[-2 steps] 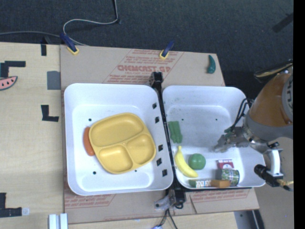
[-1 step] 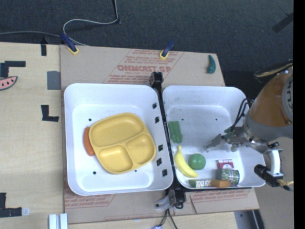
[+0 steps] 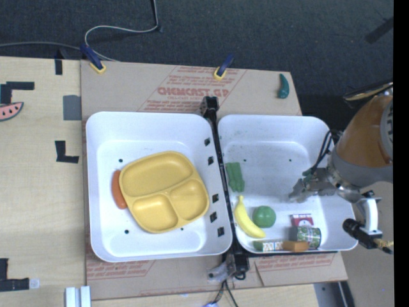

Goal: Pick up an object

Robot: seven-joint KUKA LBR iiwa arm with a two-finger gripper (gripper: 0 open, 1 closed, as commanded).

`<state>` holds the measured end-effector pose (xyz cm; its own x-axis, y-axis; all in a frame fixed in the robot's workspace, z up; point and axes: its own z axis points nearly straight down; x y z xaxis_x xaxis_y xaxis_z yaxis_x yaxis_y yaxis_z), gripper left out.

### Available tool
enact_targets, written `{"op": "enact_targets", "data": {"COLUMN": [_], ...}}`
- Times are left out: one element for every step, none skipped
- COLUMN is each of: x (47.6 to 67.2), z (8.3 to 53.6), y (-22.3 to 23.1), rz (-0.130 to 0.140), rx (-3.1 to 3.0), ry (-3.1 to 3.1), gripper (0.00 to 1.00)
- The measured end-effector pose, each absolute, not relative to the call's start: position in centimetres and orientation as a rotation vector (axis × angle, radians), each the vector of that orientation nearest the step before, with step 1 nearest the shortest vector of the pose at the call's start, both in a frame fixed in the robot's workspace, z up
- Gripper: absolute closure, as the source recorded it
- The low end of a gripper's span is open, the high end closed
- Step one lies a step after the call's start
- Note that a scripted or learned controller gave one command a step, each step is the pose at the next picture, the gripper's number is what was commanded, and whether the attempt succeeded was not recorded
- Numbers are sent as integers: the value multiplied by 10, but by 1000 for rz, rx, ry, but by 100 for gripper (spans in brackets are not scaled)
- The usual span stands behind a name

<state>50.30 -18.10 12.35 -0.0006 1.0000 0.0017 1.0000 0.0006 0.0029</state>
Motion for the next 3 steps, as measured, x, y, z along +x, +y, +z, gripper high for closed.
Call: {"op": "enact_targets", "data": {"x": [503,485,486], "z": [123,86,96], "y": [-181,-174,-174], "rz": [5,2,2], "rx": [2220,2218,2217], "ry": [2221,2218,2216], "gripper": [0,0,100]}}
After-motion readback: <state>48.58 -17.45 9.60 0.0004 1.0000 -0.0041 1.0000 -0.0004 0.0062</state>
